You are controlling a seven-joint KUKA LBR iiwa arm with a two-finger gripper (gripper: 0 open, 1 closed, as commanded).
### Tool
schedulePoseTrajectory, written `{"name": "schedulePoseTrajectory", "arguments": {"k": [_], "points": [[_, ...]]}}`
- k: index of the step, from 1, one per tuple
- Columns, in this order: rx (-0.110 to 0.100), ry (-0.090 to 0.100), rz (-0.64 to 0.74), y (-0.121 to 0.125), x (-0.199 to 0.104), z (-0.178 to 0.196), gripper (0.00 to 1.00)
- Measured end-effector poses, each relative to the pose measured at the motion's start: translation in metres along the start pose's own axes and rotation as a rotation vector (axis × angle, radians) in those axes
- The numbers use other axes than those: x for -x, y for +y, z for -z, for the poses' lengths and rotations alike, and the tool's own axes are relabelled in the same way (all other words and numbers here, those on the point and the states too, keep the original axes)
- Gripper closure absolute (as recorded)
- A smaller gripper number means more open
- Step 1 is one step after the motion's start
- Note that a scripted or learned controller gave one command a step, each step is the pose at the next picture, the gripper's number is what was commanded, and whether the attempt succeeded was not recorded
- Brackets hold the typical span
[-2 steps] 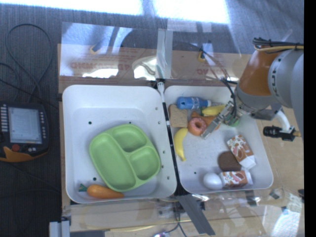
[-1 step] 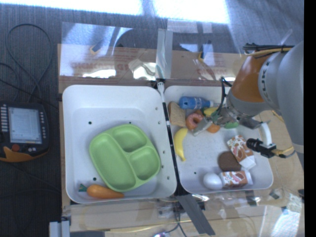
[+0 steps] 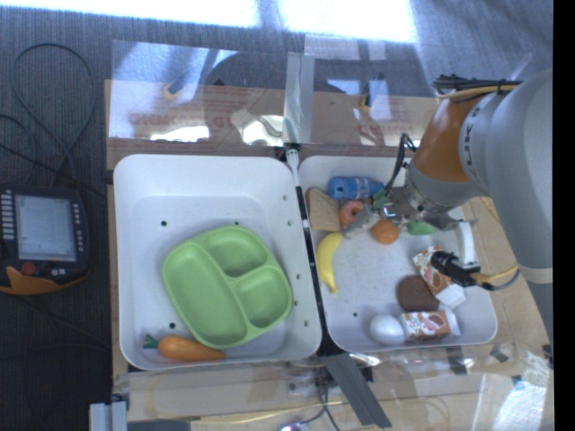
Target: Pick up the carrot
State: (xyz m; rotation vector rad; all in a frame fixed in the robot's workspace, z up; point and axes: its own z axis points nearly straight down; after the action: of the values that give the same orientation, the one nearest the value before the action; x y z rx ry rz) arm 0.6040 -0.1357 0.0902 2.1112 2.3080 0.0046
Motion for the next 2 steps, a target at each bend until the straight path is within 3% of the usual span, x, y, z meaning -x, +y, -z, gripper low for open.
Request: {"name": "schedulePoseTrajectory", "arguments": {"k": [1,2], "points": [[0.002,0.002,-0.242,-0.027,-0.015,0.001,0.0],[-0.007,0.006,-0.436,0.001,0.007,-0.001,0.0]]}}
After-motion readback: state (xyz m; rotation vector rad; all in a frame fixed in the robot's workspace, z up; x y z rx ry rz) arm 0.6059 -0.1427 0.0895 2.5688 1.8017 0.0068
